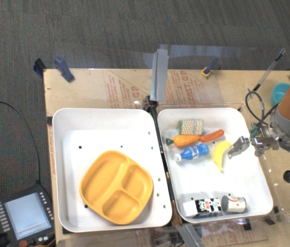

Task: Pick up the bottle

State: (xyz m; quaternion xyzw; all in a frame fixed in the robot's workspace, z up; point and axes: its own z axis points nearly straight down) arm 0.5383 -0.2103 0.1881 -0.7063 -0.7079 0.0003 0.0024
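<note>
The small blue plastic bottle [192,153] lies on its side in the right white bin [248,189], below an orange carrot [187,140]. At its three o'clock, beyond the yellow banana [220,154], the gripper [238,147] hovers empty, jaws seemingly spread. Approach phase: it must travel toward nine o'clock and descend.

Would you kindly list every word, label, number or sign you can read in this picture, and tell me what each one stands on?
Red printing on the cardboard sheet under the bins: upside down and faint, not readable.
Label on the blue bottle: too small to read.
Black and white carton: pattern visible, no legible words.
Can: label blurred.
Handheld pendant screen: washed out, nothing legible.
</note>
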